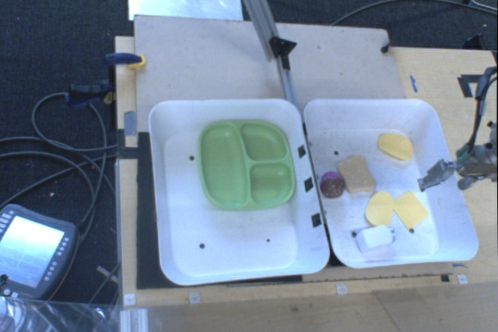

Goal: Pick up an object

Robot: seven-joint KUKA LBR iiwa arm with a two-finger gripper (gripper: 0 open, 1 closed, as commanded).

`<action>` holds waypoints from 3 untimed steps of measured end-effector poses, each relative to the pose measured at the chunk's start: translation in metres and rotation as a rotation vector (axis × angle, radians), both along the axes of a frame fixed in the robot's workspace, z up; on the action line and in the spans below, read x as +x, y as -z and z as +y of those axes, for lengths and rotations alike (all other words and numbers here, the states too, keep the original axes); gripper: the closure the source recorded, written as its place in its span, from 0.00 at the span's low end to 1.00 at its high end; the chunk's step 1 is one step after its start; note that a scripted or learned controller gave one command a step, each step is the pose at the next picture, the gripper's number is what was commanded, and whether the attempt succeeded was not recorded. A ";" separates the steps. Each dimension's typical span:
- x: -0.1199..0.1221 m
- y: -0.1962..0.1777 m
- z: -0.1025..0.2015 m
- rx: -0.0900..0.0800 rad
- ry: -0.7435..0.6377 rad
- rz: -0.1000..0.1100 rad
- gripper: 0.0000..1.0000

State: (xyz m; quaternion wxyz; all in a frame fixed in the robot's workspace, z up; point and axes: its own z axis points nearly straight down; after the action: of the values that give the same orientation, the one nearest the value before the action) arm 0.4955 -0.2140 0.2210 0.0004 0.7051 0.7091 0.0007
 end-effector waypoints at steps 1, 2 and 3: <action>0.000 0.000 0.000 0.000 0.002 0.000 0.00; 0.000 0.042 0.003 0.001 0.005 0.004 0.00; -0.001 0.084 0.006 0.001 0.005 0.004 0.00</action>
State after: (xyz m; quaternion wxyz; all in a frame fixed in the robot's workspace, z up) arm 0.4949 -0.2084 0.1369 -0.0015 0.7068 0.7074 -0.0005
